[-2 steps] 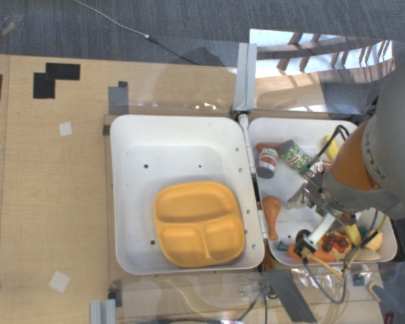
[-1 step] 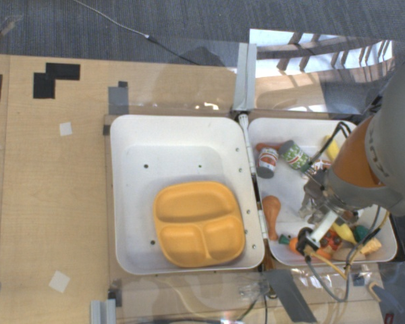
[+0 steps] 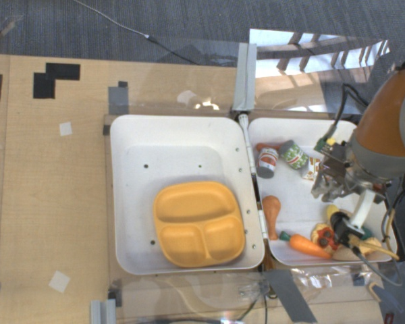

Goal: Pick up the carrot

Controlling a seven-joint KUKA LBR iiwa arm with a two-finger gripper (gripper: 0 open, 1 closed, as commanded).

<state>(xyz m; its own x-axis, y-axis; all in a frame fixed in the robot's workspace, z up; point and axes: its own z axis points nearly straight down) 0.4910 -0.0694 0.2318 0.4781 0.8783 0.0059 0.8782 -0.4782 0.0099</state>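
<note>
Fingers on the gripper (image 3: 326, 193) are hanging slightly parted and gripping nothing, above the right bin (image 3: 293, 204), while the carrot (image 3: 308, 246) is lying unpicked near the front wall, so grasping is remaining.

Single fixed camera, mounted above my bench (image 3: 47, 201) and looking down at a slant from moderate height. The left bin (image 3: 131, 181) and the right bin (image 3: 297, 201) lie side by side across the middle of the view; dark carpeted floor (image 3: 155, 5) runs along the top. My arm (image 3: 391, 123) enters from the right edge.
</note>
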